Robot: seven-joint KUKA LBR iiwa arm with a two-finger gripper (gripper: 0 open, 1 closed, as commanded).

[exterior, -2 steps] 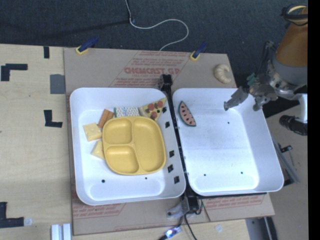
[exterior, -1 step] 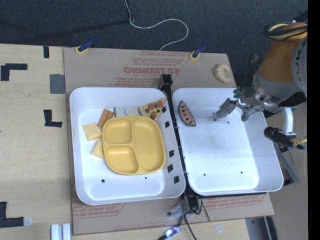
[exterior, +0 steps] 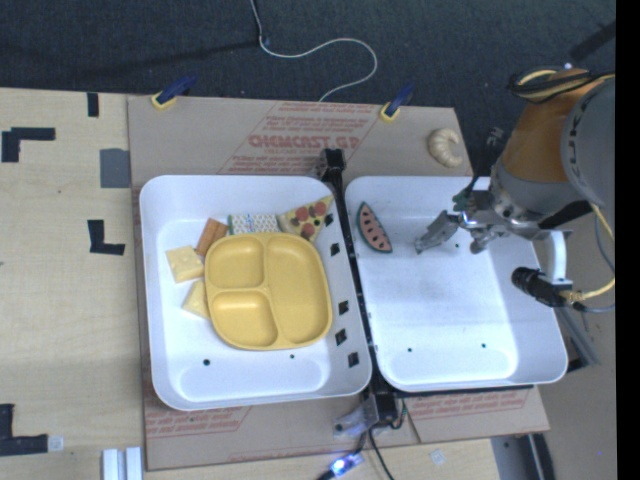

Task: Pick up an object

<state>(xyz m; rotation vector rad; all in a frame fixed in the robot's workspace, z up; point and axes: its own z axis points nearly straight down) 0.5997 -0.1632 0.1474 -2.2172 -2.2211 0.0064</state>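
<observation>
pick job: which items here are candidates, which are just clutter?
Candidates (in the bins):
- watermelon slice, right bin, nearest the gripper
- yellow divided plate, left bin
- pizza slice and small flat pieces around the plate

Clutter (outside the bins):
- beige lump on the cardboard
- white cable
- clamps

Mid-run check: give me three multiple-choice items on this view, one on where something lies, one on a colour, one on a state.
1. Where does the watermelon slice lie?
A. in the left bin
B. in the right bin, near its left wall
C. on the cardboard

2. What colour is the divided plate?
A. yellow
B. blue
C. red

3. What is under the gripper?
A. the divided plate
B. the watermelon slice
C. bare floor of the right bin

Answers: 1 B, since the slice sits just right of the divider between the bins. 2 A, the plate in the left bin is plainly yellow. 3 C, the gripper hangs over white floor, apart from the slice.
</observation>
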